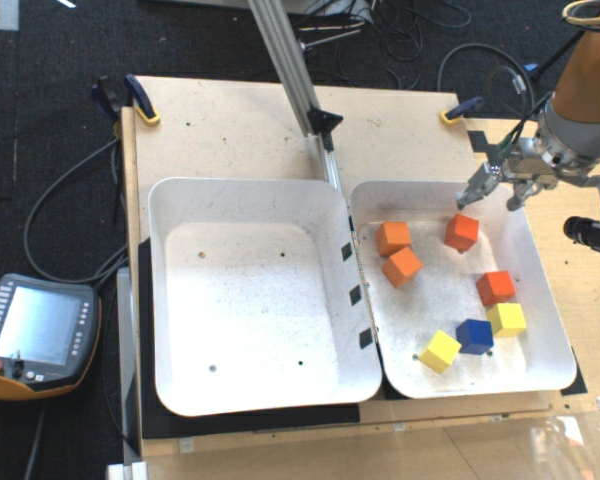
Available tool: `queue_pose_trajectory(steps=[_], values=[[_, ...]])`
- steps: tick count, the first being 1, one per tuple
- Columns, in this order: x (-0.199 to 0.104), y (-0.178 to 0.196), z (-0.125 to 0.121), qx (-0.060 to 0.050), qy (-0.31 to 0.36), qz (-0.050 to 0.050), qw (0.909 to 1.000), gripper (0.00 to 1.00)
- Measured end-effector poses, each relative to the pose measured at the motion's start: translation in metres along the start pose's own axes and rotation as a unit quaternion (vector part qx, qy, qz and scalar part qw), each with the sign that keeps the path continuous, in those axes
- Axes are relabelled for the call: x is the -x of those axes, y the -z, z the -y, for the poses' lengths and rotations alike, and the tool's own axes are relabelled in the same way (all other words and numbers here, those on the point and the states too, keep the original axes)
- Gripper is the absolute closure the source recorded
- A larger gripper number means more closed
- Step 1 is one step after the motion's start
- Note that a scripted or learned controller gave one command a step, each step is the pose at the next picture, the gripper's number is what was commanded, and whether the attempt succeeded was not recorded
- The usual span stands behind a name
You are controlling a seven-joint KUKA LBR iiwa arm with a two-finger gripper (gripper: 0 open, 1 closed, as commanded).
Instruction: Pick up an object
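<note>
My gripper (495, 197) hangs over the far edge of the right bin (540, 268), its two fingers spread apart with nothing between them. An orange cube (462, 232) lies just below and left of the fingertips. Two more orange cubes (392, 236) (403, 265) sit side by side near the bin's left wall. A fourth orange cube (496, 287) lies toward the right, next to a yellow cube (508, 319). A blue cube (474, 335) and another yellow cube (441, 351) lie near the front.
The left bin (180, 208) stands beside the right one, sharing a middle wall with black marks. A slanted metal rod (285, 53) crosses above the bench's back. Clamps sit at the bench's far corners. A teach pendant (35, 333) lies on the floor at left.
</note>
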State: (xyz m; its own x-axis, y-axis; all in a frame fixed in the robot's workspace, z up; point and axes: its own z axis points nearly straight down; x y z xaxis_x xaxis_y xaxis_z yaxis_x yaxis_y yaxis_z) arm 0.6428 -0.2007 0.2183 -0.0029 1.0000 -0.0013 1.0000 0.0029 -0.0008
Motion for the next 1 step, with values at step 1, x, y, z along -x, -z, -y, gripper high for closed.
queue_pose_trajectory(steps=[1], values=[[-0.0588,-0.1048,-0.0057,0.004,0.001,-0.001,1.0,0.0]])
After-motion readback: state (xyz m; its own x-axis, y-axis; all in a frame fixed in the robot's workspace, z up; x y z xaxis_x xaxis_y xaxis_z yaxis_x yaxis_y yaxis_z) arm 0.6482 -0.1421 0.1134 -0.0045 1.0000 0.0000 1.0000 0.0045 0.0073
